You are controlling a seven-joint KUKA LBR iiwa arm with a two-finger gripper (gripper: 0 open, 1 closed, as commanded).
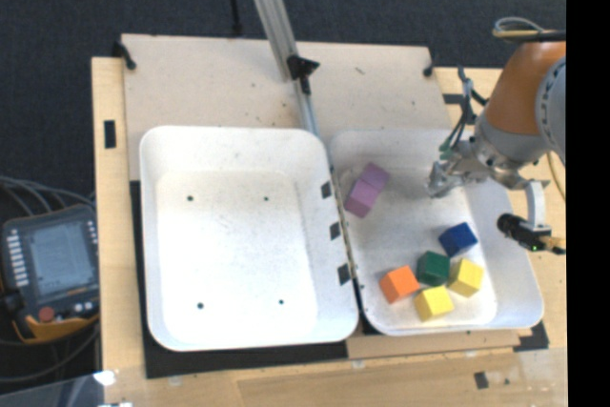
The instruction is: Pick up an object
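Spreading under everything, a pale wooden tabletop [381, 71] set on dark carpet, with the tool near its right side. Well to the left of the tool, a large shallow white bin [238, 234], speckled inside. Directly beneath the tool, a second white bin [400, 157] touching the first along its inner edge. Reaching in from the right, a grey arm [519, 114] with an orange band, ending at the tool [443, 178], poised over the upper middle of that right-hand bin; degree of opening impossible to tell, and nothing seen between its tips. Up and left of the tool, a slanted metal post [272, 0]. Far to the left, a grey handheld control screen [52, 257], its text too small to read. Left of the tool and slightly lower, a tilted purple block [366, 190]. Below the tool, a cluster: blue block [458, 238], green block [434, 268] touching an orange block [399, 282], and two yellow blocks [468, 278] [434, 302]. No legible brand or label anywhere.
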